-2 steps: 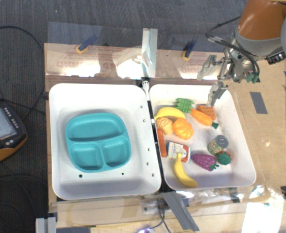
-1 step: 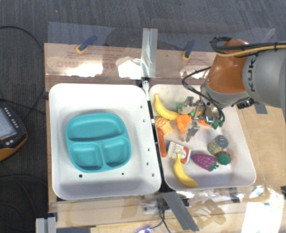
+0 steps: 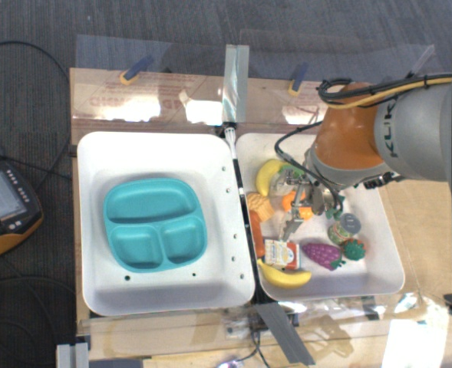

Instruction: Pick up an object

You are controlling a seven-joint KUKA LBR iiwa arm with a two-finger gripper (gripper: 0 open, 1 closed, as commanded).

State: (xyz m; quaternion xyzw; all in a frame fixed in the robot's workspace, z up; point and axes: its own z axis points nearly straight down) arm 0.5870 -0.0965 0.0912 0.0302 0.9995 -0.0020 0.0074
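Observation:
My gripper (image 3: 301,208) hangs low over the middle of the right bin (image 3: 387,271), under the orange band of the arm (image 3: 348,140). A small orange piece (image 3: 289,202) sits right at the gripper; whether it is gripped I cannot make out. Around it lie a yellow banana (image 3: 267,176) at the back left, a red and white carton (image 3: 280,252), a second banana (image 3: 285,277) at the front, purple grapes (image 3: 323,254), a strawberry (image 3: 354,249) and a grey round lid (image 3: 348,224). A carrot (image 3: 255,225) lies along the left wall.
The left bin (image 3: 95,282) holds a teal divided tray (image 3: 156,223). A metal divider post (image 3: 235,79) stands between the bins at the back. A handheld pendant (image 3: 3,205) and cables lie on the floor at the left.

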